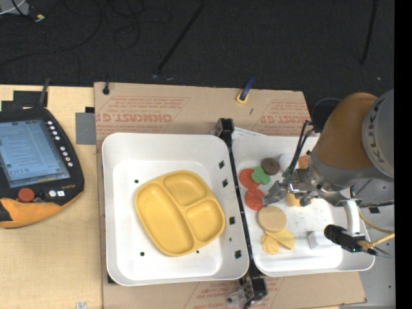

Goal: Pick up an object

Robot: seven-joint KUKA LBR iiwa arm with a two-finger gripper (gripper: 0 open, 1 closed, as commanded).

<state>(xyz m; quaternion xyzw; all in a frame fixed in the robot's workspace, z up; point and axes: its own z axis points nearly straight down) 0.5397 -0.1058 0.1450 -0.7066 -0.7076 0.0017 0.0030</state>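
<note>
The light wooden desk [38, 256] carries a flat brown cardboard sheet [193, 111], on which two shallow white bins sit touching side by side, the left bin [119, 192] and the right bin [309, 259], while a handheld control pendant [35, 166] lies left of the cardboard.

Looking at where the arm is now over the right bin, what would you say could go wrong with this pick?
1. The small pieces in the right bin lie tightly packed: red discs, a green piece, a tan disc. The gripper may nudge neighbours or catch two at once.
2. The flat discs offer little height, so the grasp may slip.
3. The gripper works close to the divider between the bins and might strike it.
</note>
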